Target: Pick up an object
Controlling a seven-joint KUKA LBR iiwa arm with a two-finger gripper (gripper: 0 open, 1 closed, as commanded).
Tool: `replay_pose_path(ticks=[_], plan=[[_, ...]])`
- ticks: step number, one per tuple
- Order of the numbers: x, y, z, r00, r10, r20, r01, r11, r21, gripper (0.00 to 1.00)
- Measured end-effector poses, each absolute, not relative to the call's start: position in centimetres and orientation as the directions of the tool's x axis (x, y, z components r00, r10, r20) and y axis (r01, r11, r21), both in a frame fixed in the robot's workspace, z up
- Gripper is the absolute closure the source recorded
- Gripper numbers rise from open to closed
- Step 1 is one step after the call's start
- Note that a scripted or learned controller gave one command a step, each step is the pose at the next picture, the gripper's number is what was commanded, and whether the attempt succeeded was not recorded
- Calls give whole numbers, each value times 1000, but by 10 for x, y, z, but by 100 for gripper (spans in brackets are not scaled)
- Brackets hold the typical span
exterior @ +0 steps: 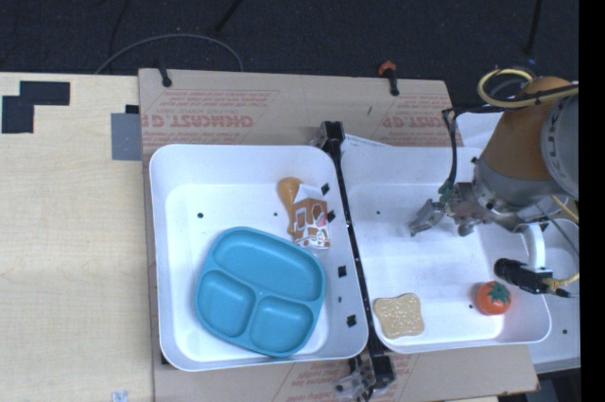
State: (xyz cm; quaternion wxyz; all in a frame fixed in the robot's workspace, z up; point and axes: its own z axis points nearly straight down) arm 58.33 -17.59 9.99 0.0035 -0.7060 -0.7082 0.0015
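A: What room do you have along the edges?
B: You've bare white floor across the middle of the right bin (444,164); the divider (342,230) bounds its left side.
A: And what's in the bins?
B: Your left bin (180,173) holds a blue tray (260,289), a small carton (310,225) and a brown piece (288,190). The right has a cracker (398,315) and a tomato (492,297).
A: The gripper?
B: Your gripper (427,218) sits over the right bin, fingers a little apart, holding nothing; the tomato lies near the front corner, apart from it.
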Motion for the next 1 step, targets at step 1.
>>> replay_pose_path(ticks=[1], plan=[[583,-175,87,0,1000,1,1000,0,-5,0]])
